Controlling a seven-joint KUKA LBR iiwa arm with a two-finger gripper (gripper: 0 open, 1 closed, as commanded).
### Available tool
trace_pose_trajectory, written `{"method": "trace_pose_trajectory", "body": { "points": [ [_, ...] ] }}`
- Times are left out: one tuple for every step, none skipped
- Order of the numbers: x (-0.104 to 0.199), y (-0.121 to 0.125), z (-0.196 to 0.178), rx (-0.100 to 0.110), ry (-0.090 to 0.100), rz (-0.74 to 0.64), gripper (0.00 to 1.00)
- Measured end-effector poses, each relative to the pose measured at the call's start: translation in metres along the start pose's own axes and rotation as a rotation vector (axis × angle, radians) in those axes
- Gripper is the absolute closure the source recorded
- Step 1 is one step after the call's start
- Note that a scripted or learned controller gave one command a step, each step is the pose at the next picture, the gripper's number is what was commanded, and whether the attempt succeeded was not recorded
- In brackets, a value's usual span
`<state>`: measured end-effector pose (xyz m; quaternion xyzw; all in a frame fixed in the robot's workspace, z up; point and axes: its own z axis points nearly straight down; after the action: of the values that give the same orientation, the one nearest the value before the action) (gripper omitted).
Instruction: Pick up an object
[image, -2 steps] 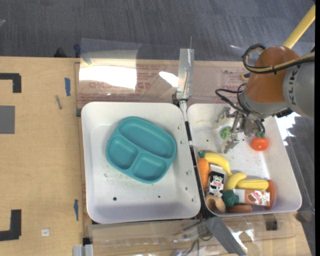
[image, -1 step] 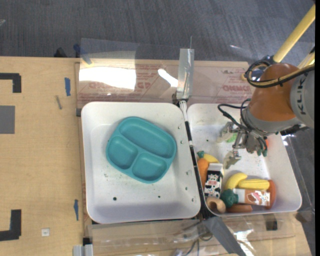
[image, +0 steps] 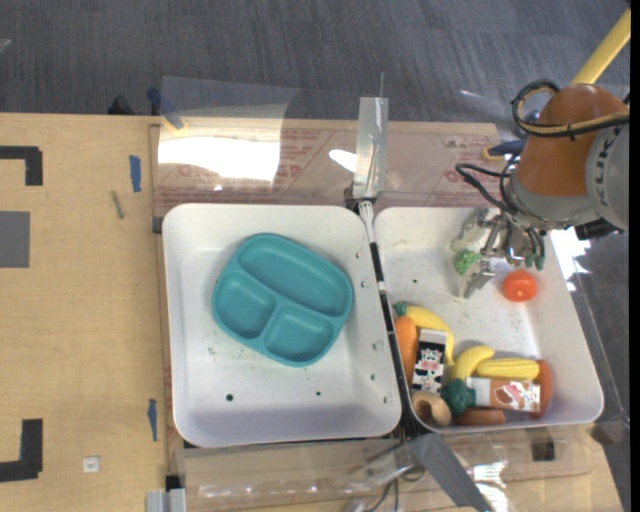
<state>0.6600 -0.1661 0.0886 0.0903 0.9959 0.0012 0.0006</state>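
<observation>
My gripper (image: 490, 262) hangs over the back of the right bin (image: 585, 340), below the arm's orange band. A small green object (image: 466, 262) lies right at the gripper's left side, touching or nearly touching it. Whether it is gripped is hidden by the wrist. A round orange-red fruit (image: 518, 287) rests on the bin floor just right of the gripper. Along the bin's front lie a pile of toy foods: a carrot (image: 404, 336), bananas (image: 470, 359), a small black-and-white carton (image: 430, 365), a broccoli piece (image: 458, 396) and a red sauce bottle (image: 512, 394).
A teal divided plate (image: 283, 298) lies in the middle of the left bin (image: 190, 400). A raised divider (image: 382, 300) separates the two bins. Cables loop around the arm at the upper right (image: 480, 175). Bare white floor lies between the gripper and the toy pile.
</observation>
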Motion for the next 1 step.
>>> {"method": "trace_pose_trajectory", "body": {
  "points": [
    [0.0273, 0.0676, -0.0003, -0.001, -0.006, -0.058, 0.0]
  ]
}}
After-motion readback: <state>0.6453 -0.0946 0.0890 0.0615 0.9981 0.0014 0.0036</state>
